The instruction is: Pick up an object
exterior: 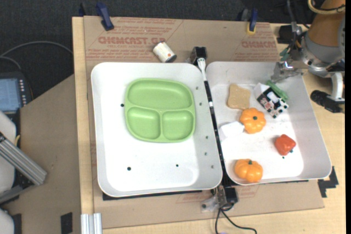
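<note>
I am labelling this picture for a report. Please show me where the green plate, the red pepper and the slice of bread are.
green plate [160, 97]: camera view, on the floor of its large upper compartment.
red pepper [284, 144]: camera view, middle of its body.
slice of bread [238, 96]: camera view, middle of its flat top.

The arm [323, 35] has a rounded grey body with an orange band above the wrist, a yellowish cable loop near its top, dark fittings at its side, and a small metal gripper [283, 67] with some green on it.
</note>
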Robot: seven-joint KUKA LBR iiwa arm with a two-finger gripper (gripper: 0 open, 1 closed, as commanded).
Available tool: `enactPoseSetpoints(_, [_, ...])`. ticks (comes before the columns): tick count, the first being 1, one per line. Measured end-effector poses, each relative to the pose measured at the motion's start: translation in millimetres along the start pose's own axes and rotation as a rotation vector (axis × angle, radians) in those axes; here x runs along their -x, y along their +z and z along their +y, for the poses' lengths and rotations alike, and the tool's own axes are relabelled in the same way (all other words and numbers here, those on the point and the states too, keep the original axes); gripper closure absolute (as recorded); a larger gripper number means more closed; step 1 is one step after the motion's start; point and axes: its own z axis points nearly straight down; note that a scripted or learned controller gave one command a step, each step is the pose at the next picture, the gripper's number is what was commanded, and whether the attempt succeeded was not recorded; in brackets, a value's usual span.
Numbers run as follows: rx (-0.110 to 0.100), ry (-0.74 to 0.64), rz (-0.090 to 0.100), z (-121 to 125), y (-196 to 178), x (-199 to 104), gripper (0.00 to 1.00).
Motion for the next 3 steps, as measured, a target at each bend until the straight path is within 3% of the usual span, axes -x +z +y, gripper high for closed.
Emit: enactPoseSetpoints(3, [0.011,-0.003,-0.007,3.5,-31.9,1.0,1.00])
